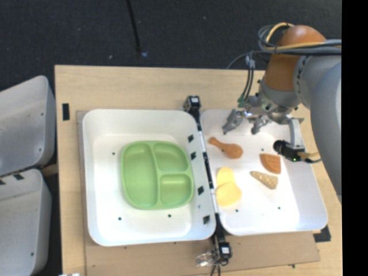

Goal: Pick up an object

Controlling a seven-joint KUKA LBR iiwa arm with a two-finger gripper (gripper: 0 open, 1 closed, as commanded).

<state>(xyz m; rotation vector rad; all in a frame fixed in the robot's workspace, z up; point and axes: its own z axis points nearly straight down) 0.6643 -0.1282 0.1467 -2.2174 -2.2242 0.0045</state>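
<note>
My gripper [245, 125] hangs over the far edge of the right bin [299, 211], its two grey fingers spread apart with nothing between them. Just below and left of it lies an orange drumstick-shaped toy [226, 147]. Further right rests an orange wedge [271, 163], and beside it a tan wedge [264, 179]. Two yellow rounded pieces [227, 187] lie near the bin's left wall.
The left bin [98, 211] bears a green divided plate [156, 173]. A black divider with clips [202, 165] runs between the bins. A black cable fitting [286, 148] hangs off the wrist over the right bin's far side. Grey chairs [23, 154] stand at the left.
</note>
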